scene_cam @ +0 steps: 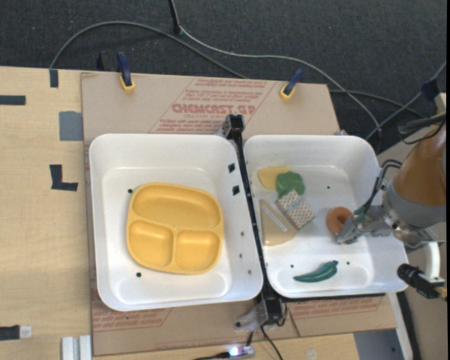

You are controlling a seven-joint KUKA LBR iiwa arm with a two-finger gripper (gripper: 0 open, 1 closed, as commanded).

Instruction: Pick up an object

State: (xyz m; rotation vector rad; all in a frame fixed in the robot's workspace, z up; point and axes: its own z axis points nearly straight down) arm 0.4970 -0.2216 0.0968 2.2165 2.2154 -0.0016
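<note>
The right bin [360, 150] holds several small items. A pale yellow piece [269, 175] and a green leafy piece [290, 182] lie at its back left. A checkered block [295, 208] rests on a beige flat piece [274, 225] just in front of them. A dark green pepper [316, 271] lies near the front wall. An orange round object [337, 218] sits at mid right. My gripper [350, 232] is low in the bin, right against the orange object's right front side. The arm's grey wrist [409, 210] and orange band [426, 169] hang over the bin's right wall.
The left bin [105, 201] holds a yellow divided plate [175, 226]. A black divider [244, 193] runs between the two bins. Both bins rest on a cardboard sheet [202, 103] held by two clamps. Cables cross the dark floor behind.
</note>
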